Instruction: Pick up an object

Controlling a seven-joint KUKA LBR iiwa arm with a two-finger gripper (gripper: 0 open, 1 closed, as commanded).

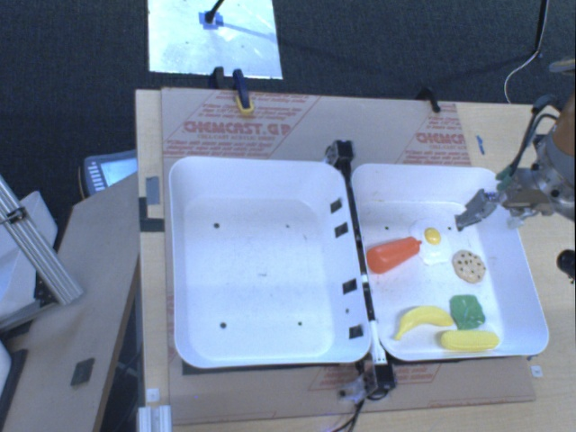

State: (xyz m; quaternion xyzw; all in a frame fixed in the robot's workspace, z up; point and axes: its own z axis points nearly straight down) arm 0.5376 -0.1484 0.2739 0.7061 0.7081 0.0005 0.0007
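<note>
Two shallow white plastic bins side by side on a tan cardboard-covered desk [270, 120], filling the centre of the frame. Left bin [193, 187] shows only small dark dots on its floor. Right bin [531, 318] holds all the objects, lower right of frame.

Contents of right bin: an orange plastic carrot [393, 255] lying near the bin's left wall, pointed end toward the right. Just beside its tip, a white fried-egg toy with a yellow yolk [432, 238]. Right of and slightly below the egg, a round tan cookie with dark chips [468, 265], close to the egg; contact unclear. Lower down, a yellow plastic banana [423, 319], curved, near the bin's front wall. Right of it, a green leafy vegetable toy [467, 310], and touching below that, a yellow corn-like oblong piece [469, 339].

Arm enters at the right edge of frame, upper-middle height. The grey metal jaws [472, 212] sit over the upper right part of the right bin, angled down to the left, above and right of the egg, apart from all objects. Nothing seen between them; how far apart they stand cannot be told.

Black clips line the seam between the bins. Silver sheet [214, 25] at upper left.
</note>
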